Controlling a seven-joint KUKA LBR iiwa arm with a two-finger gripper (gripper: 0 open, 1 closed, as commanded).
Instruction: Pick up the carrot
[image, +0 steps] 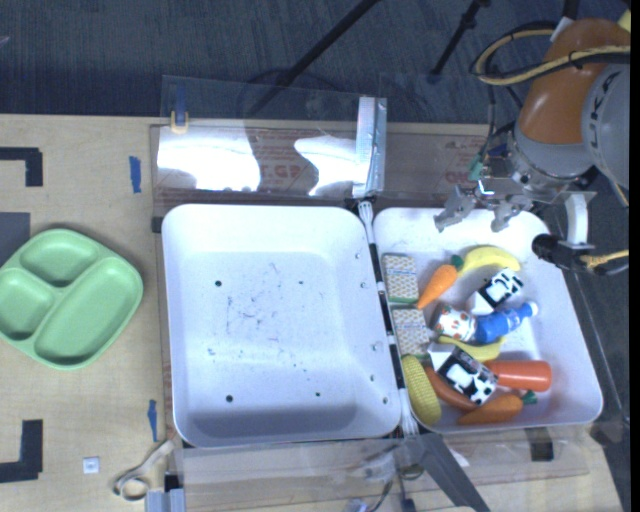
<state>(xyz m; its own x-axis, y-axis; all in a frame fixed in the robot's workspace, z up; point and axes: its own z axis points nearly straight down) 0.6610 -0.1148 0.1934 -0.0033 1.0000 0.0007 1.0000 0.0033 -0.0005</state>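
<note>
Camera view, slanted down on two white bins: gripper (484, 212) hovering over the far edge of the right bin (585, 345), fingers spread apart, nothing between them. Carrot (436, 284) lying tilted in that bin's near-left part, tip toward the gripper, touching a banana (487, 260) and just beside a waffle-patterned block (400, 278). Further down, two black-and-white cow-patterned toys (497, 291), a small doll (454, 324), corn (420, 389), sausage (520, 374). Left bin (270, 310) beside it; green divided plate (66, 296) well apart. No legible writing or labels
</note>
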